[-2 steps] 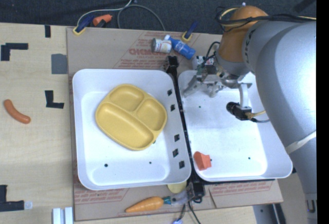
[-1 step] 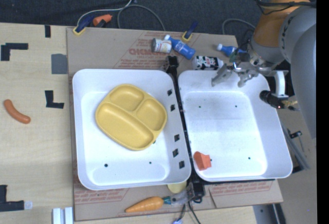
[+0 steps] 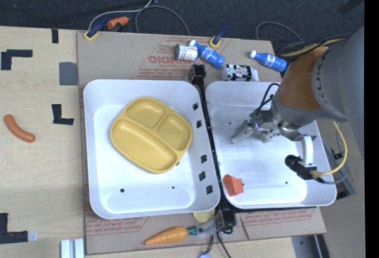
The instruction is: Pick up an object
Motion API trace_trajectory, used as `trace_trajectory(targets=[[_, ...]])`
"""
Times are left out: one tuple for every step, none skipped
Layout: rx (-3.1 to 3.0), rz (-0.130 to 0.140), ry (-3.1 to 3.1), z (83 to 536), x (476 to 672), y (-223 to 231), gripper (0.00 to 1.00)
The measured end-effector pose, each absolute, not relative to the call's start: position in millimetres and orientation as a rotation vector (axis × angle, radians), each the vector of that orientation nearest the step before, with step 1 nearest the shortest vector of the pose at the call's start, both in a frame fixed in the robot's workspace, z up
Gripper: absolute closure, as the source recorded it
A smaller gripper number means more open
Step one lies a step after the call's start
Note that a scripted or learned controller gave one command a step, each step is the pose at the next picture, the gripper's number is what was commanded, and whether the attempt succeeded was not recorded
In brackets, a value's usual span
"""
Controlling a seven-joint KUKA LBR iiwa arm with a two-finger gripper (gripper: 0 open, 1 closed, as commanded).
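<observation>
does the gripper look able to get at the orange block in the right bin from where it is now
Probably yes. The orange block lies alone near the right bin's front left corner, with bare floor between it and the gripper; the nearby bin wall might crowd the fingers.

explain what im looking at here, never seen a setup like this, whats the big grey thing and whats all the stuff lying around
One camera above a bench looks down at a slant. The big grey thing with the orange band is a robot arm reaching in from the right; its two-finger gripper hangs over the right white bin, with nothing visibly between its fingers. That bin holds a small orange block. The left white bin holds a yellow divided plate. Outside the bins lie a toy carrot, a toy sausage and small bottles. The arm's job is to pick something up.
</observation>
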State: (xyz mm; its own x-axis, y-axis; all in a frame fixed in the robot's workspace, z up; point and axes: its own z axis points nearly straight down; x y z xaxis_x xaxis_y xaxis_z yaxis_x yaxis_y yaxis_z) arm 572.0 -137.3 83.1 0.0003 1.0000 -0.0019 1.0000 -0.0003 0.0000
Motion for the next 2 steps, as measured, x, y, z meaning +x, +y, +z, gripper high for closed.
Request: trace_trajectory(targets=[[2.211,0.005,2.224,86,647.1,-104,0.0],[2.218,0.001,2.222,85,669.5,-100,0.0]])
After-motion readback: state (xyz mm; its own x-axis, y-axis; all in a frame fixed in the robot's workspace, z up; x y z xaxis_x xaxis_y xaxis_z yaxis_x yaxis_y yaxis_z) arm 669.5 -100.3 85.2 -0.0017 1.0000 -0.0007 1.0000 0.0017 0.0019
